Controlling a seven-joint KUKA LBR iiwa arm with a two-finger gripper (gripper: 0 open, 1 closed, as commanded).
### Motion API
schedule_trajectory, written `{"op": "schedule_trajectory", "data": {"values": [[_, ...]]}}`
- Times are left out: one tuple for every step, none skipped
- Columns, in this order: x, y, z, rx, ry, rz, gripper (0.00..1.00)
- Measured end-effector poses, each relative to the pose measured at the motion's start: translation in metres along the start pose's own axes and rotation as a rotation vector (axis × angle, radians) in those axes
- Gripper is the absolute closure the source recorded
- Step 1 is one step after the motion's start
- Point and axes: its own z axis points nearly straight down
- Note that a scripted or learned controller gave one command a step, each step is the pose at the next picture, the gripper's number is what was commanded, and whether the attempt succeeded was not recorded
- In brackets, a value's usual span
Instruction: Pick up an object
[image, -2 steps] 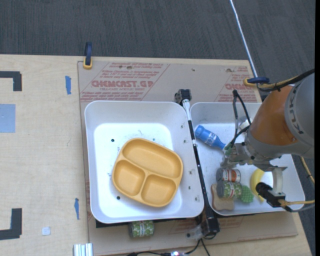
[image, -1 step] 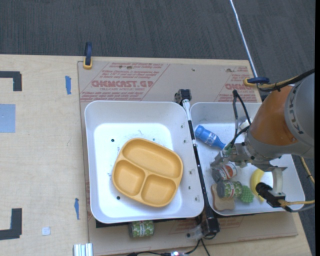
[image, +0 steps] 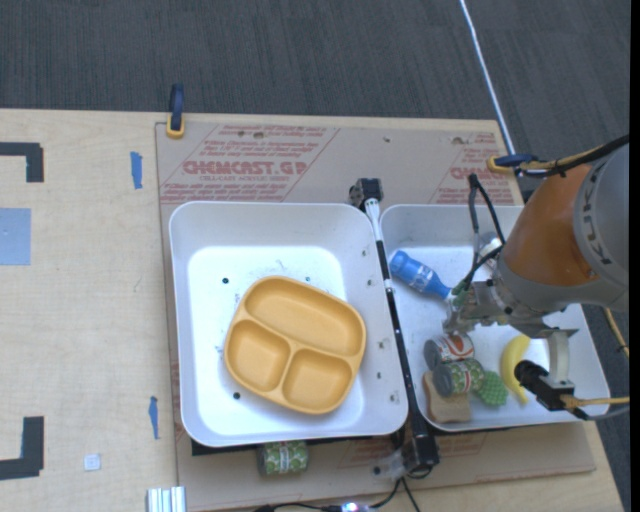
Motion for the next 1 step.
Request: {"op": "schedule_trajectory", "data": {"values": [[0.0,-0.0001,0.0001,0.0,0.0,0.0,0.0]]}}
